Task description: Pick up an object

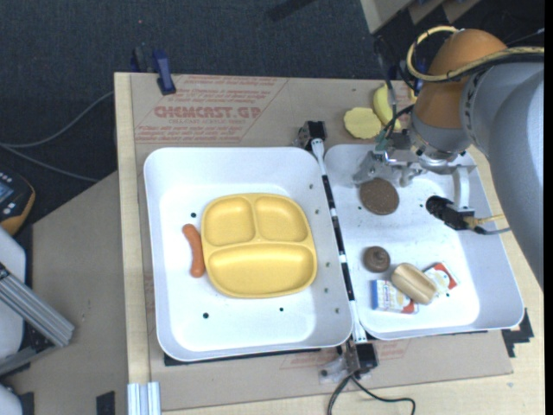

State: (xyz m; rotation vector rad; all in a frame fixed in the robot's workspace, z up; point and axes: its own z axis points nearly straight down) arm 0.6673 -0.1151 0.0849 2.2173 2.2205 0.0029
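Brown disc (378, 197) sits just under gripper (387, 175), btwn fingers, which look apart; round, so no long axis.

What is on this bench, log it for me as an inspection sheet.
Surface: bench board bears left bin and right bin.
Job's things: yellow divided plate, orange sausage in left bin; larger brown disc, smaller brown disc, bread roll, printed packet in right.
Clutter: yellow pieces beyond right bin; blue clamp at board's far edge.
Grippers: pincer over larger brown disc; grip cannot be told.
Cables: black cable at front edge.
Surroundings: dark carpet.
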